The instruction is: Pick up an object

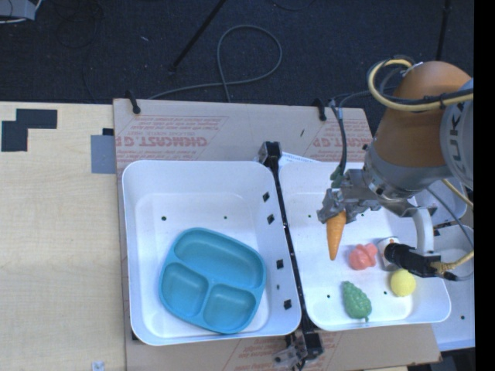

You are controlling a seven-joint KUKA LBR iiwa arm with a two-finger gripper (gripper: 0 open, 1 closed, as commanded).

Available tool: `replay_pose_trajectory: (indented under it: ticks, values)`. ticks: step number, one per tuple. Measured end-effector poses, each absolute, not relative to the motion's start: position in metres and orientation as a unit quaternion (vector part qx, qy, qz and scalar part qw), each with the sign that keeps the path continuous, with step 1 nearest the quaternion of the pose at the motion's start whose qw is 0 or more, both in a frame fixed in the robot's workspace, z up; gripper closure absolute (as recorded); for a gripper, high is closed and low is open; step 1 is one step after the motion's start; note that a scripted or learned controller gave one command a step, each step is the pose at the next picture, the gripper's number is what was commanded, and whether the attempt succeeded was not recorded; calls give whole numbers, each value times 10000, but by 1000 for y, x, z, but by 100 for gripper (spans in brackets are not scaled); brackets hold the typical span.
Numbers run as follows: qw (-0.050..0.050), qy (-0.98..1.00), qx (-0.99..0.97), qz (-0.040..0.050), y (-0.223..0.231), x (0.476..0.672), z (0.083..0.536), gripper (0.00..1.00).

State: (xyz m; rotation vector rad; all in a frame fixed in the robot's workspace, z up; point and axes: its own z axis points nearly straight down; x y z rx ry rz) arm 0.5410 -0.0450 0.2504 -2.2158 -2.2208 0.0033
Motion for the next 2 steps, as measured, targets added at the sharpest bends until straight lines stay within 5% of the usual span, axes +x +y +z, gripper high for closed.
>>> replay_pose_trajectory:
  ticks: [2]
  values:
    - [27, -7084, -7059, 17, 50, 520, 223, 100]
